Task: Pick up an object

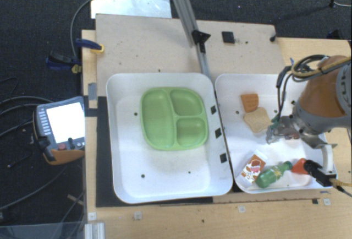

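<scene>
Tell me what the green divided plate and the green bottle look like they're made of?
The green divided plate looks like moulded plastic with a matte finish: one even pale green, rounded compartment ridges, no glare. The green bottle in the right bin also seems plastic, but glossier, with a small bright highlight on its body. It is too small to be sure.

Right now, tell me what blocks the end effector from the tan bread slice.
Nothing visible does. The end effector sits in the right bin just right of the bread slice; the orange piece lies beyond it.
</scene>
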You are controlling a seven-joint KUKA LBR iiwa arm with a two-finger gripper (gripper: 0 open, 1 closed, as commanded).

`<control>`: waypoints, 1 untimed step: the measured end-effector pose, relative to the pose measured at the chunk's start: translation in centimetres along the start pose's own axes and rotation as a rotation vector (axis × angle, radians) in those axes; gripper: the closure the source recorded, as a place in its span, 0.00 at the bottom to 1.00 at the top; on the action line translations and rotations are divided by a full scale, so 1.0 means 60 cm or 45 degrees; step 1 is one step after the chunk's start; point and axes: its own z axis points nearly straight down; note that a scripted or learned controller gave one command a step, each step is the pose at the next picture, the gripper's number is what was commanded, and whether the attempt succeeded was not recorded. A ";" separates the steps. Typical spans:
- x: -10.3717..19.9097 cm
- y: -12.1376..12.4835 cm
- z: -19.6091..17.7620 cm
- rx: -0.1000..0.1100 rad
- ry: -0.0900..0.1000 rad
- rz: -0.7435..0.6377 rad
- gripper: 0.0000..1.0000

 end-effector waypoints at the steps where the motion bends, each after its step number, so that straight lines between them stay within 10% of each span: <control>1: -0.011 0.013 -0.100 -0.005 -0.003 -0.003 1.00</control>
